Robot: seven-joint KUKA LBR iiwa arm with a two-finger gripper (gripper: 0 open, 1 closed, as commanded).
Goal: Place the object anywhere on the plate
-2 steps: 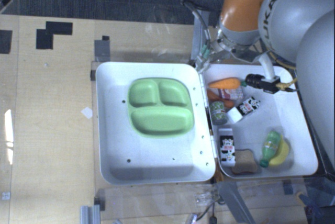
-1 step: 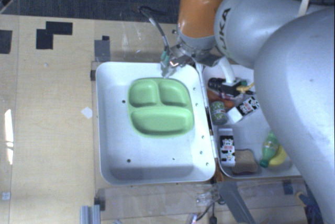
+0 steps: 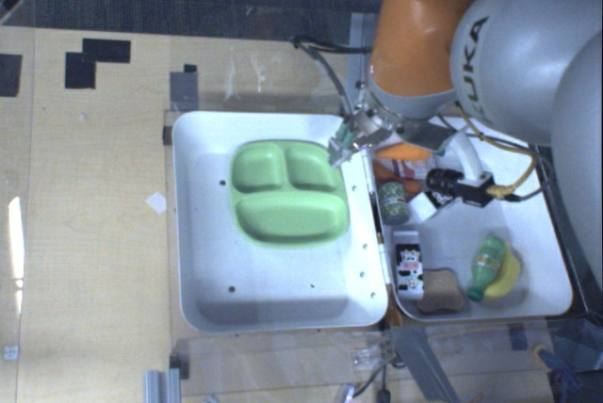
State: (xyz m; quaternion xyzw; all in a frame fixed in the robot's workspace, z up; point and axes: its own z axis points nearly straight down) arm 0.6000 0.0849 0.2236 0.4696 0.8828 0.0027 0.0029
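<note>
The gripper hangs over the top right corner of the green plate, in the left bin. Whether it holds anything cannot be told. The plate lies just left and below it, long side across.

Green plate, three compartments, lies flat in the left bin, below and left of the gripper; its upper right corner sits just under the fingertips. Nothing visibly held there; which item counts as the object cannot be told.
</note>
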